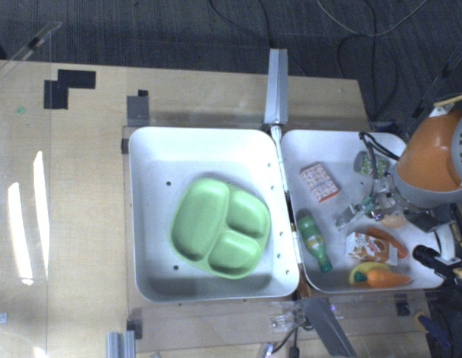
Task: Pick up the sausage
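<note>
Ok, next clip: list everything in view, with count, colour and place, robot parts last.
bins: two, white, side by side on the bench
divided plate: one, green, three compartments, left bin
packet: one, red and white, right bin, far part
bottle: one, green, right bin, by the left wall
sausage: one, reddish brown, right bin, near side
carrot: one, orange, right bin, near edge
arm: one, grey with orange band, over the right bin
tool: one, above the sausage

Arm (432, 159) reaches in from right, wrist bent down, claw (374, 203) lowered.
</note>
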You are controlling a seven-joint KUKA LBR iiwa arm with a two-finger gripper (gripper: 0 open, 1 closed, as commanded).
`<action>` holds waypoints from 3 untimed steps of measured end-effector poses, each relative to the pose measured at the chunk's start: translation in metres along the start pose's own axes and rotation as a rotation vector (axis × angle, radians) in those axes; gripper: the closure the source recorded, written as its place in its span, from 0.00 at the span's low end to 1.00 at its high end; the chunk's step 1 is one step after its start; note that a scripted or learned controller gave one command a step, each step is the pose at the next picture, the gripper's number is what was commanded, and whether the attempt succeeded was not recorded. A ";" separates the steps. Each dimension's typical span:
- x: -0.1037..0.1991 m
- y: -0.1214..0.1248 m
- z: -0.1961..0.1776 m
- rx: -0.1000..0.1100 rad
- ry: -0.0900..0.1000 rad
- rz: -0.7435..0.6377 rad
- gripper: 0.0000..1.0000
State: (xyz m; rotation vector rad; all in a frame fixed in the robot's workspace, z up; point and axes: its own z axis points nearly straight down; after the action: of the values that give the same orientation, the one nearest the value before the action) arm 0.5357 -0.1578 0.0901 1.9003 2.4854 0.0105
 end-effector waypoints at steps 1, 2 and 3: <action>-0.038 -0.043 -0.014 0.007 0.003 0.024 0.00; -0.027 -0.044 0.001 0.005 0.001 0.348 0.00; -0.029 -0.003 0.001 0.002 -0.001 0.392 0.00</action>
State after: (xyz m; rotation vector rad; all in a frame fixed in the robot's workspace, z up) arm 0.5402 -0.1864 0.0891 2.3499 2.0688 0.0108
